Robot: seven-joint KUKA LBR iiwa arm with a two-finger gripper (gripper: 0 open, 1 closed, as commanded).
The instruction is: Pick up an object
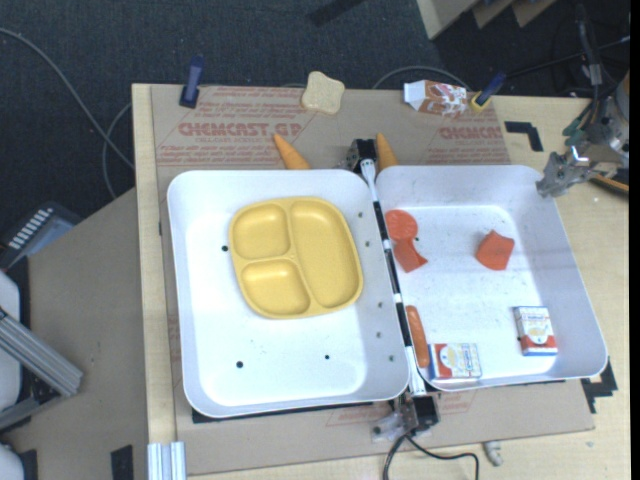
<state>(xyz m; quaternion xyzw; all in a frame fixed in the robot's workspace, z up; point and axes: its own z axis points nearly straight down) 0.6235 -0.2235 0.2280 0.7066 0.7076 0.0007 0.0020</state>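
Objects such as the orange block (495,250), left of and below the claw (556,176), are ungrasped; claw state cannot be told; approach is pending.

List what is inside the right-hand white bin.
The right bin holds an orange-red piece by its left wall, an orange block, two small cartons and a carrot-like stick against the left wall. Whatever lies beneath them is covered.

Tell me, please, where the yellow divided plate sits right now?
In the camera view the yellow divided plate lies in the left white bin, toward its upper middle, left of the seam between the two bins.
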